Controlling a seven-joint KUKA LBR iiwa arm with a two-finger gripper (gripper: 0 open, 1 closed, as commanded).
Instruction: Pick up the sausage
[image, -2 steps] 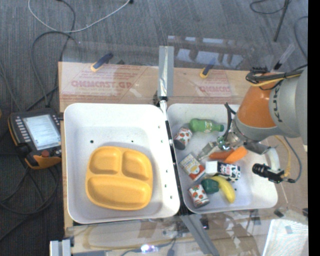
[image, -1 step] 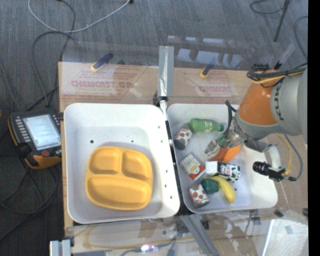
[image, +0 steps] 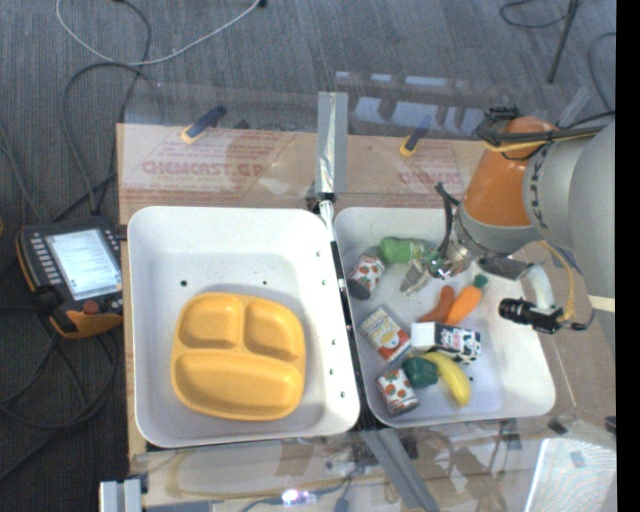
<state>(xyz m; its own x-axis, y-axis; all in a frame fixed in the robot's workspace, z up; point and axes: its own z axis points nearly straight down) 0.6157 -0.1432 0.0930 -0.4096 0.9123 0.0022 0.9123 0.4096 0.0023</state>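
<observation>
Metal two-finger gripper (image: 432, 268) hung in the right white bin (image: 520, 385), toward its back edge, fingers slightly apart and holding nothing. Thin reddish-orange sausage (image: 441, 301) lay just below it, beside the orange carrot (image: 464, 303).

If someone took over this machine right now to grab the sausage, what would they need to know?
Gripper: hanging low over the right bin, near the green item; whether it is open or shut can't be made out.
Sausage: the reddish piece lying in the right bin beside the carrot, just below the gripper.
Yellow tray: in the left bin.
Done: nothing seen lifted.
Left: grasp the sausage and raise it.
</observation>
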